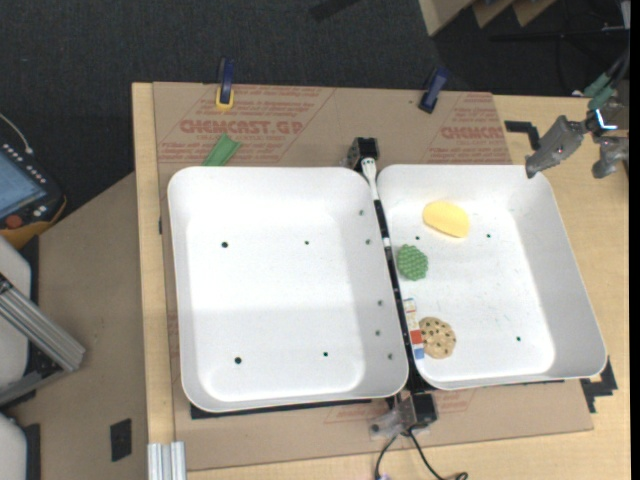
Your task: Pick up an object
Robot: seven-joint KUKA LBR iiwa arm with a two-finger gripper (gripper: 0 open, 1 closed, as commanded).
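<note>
Three small objects lie in the right bin (560, 268). A yellow oval lump (446, 218) rests near its back left. A green knobbly ball (411, 262) sits against the left wall. A round brown cookie-like piece (437, 337) lies near the front left corner, with a small red and blue item (416, 339) beside it. My gripper (575, 156) hangs beyond the bin's back right corner, far from all of them. Its fingers (545, 152) are spread open with nothing between them.
The left bin (200, 268) sits beside the right one, their walls meeting at a black strip. Both rest on a cardboard sheet (300, 118) held by clamps at the back. A green scrap (221, 150) lies on the cardboard behind the left bin.
</note>
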